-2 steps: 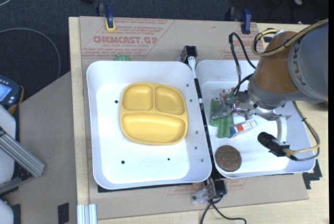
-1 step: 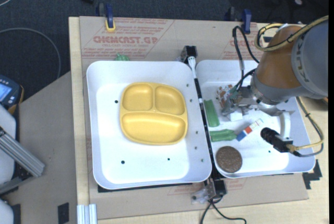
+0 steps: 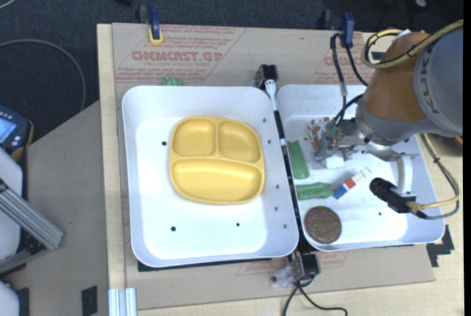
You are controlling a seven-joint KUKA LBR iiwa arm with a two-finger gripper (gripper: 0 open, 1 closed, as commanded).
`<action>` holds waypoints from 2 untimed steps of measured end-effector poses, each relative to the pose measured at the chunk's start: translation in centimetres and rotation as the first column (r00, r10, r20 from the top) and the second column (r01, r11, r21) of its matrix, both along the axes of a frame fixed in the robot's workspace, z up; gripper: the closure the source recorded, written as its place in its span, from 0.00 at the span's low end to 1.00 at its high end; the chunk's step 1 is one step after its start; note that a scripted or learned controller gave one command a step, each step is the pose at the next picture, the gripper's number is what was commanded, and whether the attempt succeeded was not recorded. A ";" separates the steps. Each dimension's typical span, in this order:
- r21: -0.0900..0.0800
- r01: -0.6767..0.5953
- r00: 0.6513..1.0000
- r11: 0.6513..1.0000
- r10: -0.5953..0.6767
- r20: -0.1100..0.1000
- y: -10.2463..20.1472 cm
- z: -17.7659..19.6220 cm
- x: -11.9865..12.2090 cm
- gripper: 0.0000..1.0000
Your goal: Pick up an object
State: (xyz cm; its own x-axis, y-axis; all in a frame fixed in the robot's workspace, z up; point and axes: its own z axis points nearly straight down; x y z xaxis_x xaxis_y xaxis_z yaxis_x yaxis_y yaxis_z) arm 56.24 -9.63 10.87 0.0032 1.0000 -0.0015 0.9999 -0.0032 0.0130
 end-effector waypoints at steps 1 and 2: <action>-0.001 0.001 1.000 1.000 -0.001 0.002 0.0 1.0 0.0 1.00; -0.001 0.001 1.000 1.000 -0.001 0.004 0.0 2.0 0.1 1.00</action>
State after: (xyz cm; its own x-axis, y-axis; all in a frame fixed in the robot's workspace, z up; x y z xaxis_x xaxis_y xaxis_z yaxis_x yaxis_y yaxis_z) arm 56.30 -9.60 12.84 0.0047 1.0000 -0.0027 0.9999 -0.0046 0.0167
